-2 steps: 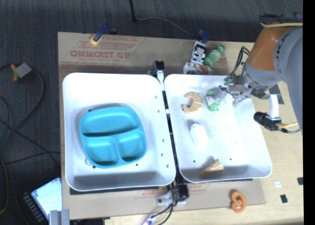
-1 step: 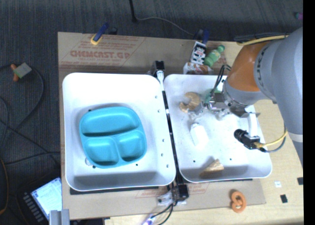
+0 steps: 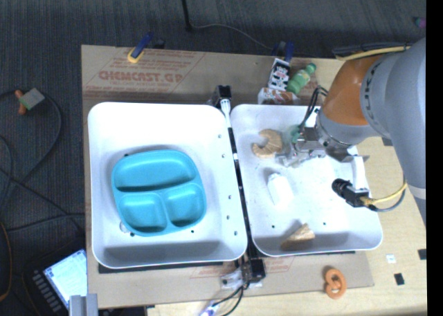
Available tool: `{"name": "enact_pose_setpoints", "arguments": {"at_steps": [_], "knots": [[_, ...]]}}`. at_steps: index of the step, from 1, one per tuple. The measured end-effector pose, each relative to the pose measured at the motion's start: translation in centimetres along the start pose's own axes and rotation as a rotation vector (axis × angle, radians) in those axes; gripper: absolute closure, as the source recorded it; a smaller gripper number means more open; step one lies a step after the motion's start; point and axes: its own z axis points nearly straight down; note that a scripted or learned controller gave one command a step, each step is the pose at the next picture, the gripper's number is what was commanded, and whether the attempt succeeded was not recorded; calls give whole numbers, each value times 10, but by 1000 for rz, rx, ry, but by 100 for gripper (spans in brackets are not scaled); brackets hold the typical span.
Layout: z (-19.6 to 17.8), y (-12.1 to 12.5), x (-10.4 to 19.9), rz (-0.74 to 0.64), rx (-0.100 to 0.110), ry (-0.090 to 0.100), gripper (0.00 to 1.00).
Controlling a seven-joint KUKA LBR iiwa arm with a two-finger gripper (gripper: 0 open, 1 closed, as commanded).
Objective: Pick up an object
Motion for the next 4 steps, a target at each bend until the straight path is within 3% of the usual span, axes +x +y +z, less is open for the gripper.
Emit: {"name": "enact_pose_setpoints", "arguments": {"at_steps": [1, 2, 3, 4], "knots": [[-56, 73, -27, -2, 5, 3, 100], [-55, 72, -27, -1, 9, 4, 0], [8, 26, 40, -1, -4, 5, 0], [-2, 27, 39, -1, -5, 3, 100]]}}
